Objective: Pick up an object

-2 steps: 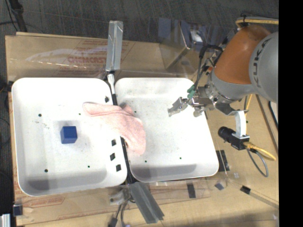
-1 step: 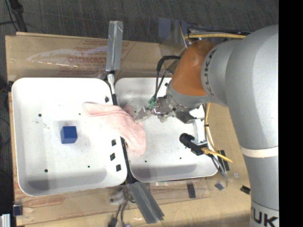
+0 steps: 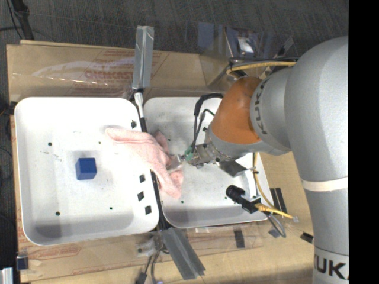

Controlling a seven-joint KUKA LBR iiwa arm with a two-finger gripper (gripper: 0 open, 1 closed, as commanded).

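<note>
Pink cloth (image 3: 153, 151) drapes the bin divider, touching the gripper (image 3: 179, 161).

Bulky grey arm (image 3: 314, 129), orange wrist band (image 3: 237, 120), seemingly black cables, KUKA lettering.

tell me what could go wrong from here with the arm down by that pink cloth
1. The pink cloth lies draped over the divider between the left bin and the right bin, so a lift could drag or snag it on that edge.
2. The gripper sits at the cloth's right fringe; a grasp there may catch just a thin fold that slips out.
3. The blue cube lies well to the left, so it seems outside this attempt.
</note>
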